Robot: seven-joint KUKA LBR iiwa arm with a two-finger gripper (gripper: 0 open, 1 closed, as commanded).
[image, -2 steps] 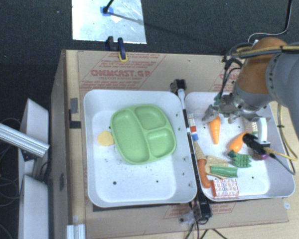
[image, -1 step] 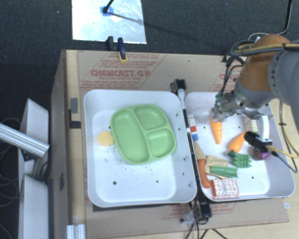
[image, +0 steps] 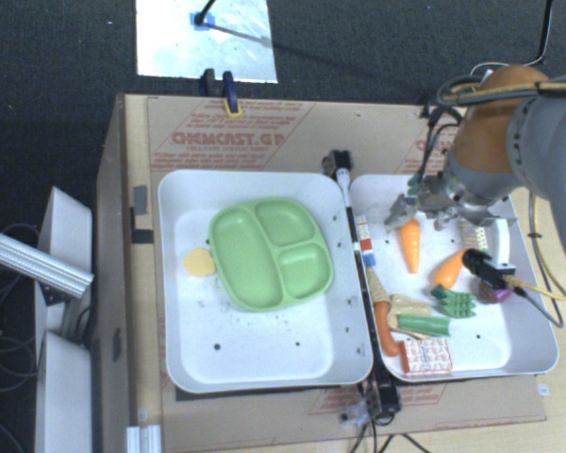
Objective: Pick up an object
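Two fingers stand spread on the gripper (image: 420, 217) with nothing between them, and it hangs low in the right bin (image: 538, 347), right over the far end of the small orange carrot (image: 410, 245). That carrot looks like the pick: it lies on bare white, running far to near, apart from its neighbours. To do this well, I'd shift nearer so the jaws straddle its thickest part across the width, drop straight, then close firmly. Pinched at an end, a smooth tapered body could well squirt out.

Just right and nearer sits a stubby orange piece (image: 448, 272); give it room. Nearer again, a green toy (image: 457, 302), a green pod (image: 423, 325) and a red-and-white box (image: 426, 354) crowd together, which makes them poorer choices.

Over in the left bin (image: 184, 366) lie a green divided tray (image: 272, 253) and a yellow disc (image: 200, 262).

Writing: red print on the board (image: 231, 140) beyond the bins reads "CHEMCAST"; the box's print is too small to read
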